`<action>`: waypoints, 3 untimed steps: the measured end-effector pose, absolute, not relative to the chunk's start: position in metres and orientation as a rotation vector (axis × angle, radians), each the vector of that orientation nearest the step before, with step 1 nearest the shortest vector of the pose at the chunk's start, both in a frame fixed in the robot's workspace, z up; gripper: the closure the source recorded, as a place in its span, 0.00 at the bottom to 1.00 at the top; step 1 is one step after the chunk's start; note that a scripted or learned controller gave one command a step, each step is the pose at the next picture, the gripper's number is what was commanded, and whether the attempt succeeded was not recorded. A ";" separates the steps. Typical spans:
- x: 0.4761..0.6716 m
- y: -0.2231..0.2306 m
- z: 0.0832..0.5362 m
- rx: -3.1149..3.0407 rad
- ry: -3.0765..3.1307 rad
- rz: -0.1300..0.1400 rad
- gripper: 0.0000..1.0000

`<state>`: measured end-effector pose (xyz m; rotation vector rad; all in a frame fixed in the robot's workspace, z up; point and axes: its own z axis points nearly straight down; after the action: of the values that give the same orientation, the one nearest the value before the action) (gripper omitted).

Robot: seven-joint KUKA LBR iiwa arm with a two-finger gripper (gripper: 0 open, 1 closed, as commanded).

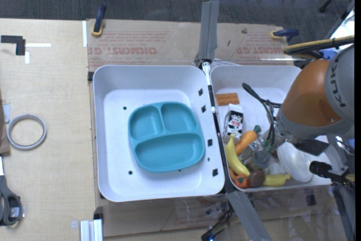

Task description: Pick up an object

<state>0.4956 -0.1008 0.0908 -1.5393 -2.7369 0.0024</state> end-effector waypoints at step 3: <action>0.505 -0.101 0.100 -1.828 -2.555 0.006 0.00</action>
<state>0.5048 -0.1015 0.0998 -1.8279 -2.5547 0.0063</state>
